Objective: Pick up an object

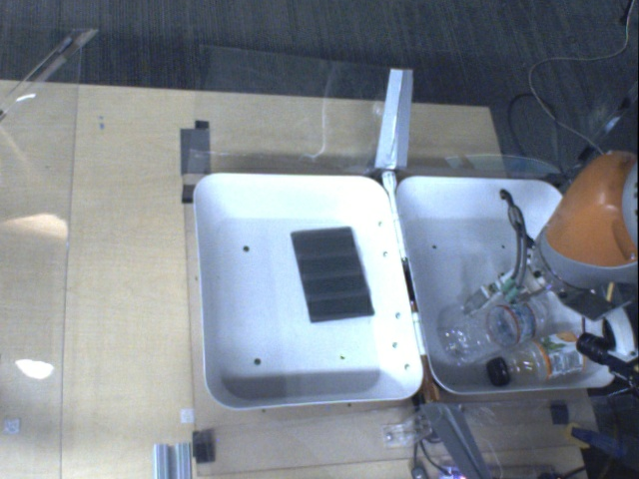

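A dark ribbed rectangular pad (332, 273) lies flat in the middle of the left bin (230, 297). In the right bin (439, 238), several clear plastic items are heaped near the front: a crumpled clear cup (461, 335), a clear round piece (509, 324), and a small bottle (539, 362) lying on its side with a black cap (498, 371). The arm's orange band (597, 223) hangs over the right bin's right side. My gripper (513, 292) reaches down just above the clear heap, partly hidden among cables and glare.
An upright metal post (394, 118) stands behind the seam between the bins. Black brackets (197, 143) sit at the left bin's far left corner. Cables and fixtures (599, 352) crowd the right edge. Wooden bench surface (100, 267) stretches to the left.
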Controlling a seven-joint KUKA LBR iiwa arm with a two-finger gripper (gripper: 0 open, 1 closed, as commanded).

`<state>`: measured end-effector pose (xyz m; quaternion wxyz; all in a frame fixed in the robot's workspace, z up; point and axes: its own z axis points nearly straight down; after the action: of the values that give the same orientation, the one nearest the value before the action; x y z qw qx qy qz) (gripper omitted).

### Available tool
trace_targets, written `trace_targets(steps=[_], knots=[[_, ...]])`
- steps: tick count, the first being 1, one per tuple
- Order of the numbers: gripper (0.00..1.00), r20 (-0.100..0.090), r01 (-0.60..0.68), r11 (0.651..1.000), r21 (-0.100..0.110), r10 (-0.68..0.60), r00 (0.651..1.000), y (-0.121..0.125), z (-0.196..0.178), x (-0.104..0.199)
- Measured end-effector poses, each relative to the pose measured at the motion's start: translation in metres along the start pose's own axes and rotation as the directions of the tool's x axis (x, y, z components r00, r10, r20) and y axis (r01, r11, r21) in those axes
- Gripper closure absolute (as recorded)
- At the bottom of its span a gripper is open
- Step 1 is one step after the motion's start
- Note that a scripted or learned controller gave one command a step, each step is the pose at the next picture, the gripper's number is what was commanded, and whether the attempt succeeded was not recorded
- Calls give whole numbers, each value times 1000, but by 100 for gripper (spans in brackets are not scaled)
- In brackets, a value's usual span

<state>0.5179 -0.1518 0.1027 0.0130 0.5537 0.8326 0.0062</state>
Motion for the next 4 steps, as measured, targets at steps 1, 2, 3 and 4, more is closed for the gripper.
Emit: trace_targets(steps=[1,2,3,4], knots=[[0,4,-159,987,-9,159,987,-24,5,-11],[0,-5,-256,967,18,256,967,-21,-8,8],[0,-6,-219,976,14,219,976,-44,13,-38],[100,-5,-213,977,3,213,977,-38,0,-37]])
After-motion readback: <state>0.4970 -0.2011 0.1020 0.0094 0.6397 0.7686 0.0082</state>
